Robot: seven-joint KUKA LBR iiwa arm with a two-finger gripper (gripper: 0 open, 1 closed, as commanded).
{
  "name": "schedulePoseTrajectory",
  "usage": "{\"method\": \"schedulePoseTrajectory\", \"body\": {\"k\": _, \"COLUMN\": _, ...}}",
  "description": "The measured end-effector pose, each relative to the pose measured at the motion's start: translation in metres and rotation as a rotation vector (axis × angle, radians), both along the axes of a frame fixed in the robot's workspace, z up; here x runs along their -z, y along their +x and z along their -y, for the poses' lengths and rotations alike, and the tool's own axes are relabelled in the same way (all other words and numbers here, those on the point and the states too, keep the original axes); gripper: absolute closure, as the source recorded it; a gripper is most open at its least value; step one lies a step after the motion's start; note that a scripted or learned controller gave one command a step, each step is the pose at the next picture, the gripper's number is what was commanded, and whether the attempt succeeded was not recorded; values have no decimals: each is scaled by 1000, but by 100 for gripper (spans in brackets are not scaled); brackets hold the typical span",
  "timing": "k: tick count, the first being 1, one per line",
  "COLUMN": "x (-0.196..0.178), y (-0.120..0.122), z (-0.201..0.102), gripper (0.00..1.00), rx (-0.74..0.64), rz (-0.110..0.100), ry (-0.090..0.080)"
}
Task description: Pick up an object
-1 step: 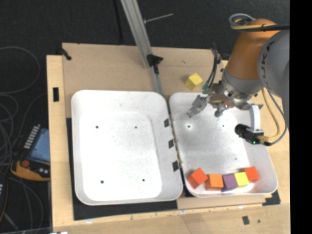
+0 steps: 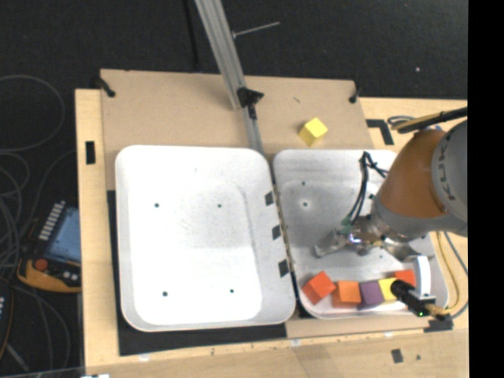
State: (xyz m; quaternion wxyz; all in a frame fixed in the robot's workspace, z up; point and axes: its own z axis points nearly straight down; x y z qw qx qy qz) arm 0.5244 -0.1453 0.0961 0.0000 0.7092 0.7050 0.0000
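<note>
Grey KUKA arm's two-finger gripper (image 2: pixel 340 245) hovers low inside right shallow white bin (image 2: pixel 315 183), claw state impossible to tell; red-orange foam cube (image 2: pixel 318 287), nearest target, lies just toward near wall from gripper, beside orange, purple, yellow blocks; best approach: centre above cube, descend straight, avoid neighbours

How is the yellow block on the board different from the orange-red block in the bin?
The small yellow cube sits outside the bins on the brown board, while the orange-red cube lies inside the right white bin. The yellow cube stands alone; the orange-red cube starts a row with orange, purple and yellow blocks. The orange-red one looks a little bigger in the picture. Both are plain blocky cubes.
</note>
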Motion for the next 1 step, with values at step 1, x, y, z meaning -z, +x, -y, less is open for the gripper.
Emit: {"method": "schedulePoseTrajectory", "body": {"k": 1, "x": -2, "y": 80, "z": 40, "gripper": 0, "rx": -10, "rz": 9, "ry": -4}}
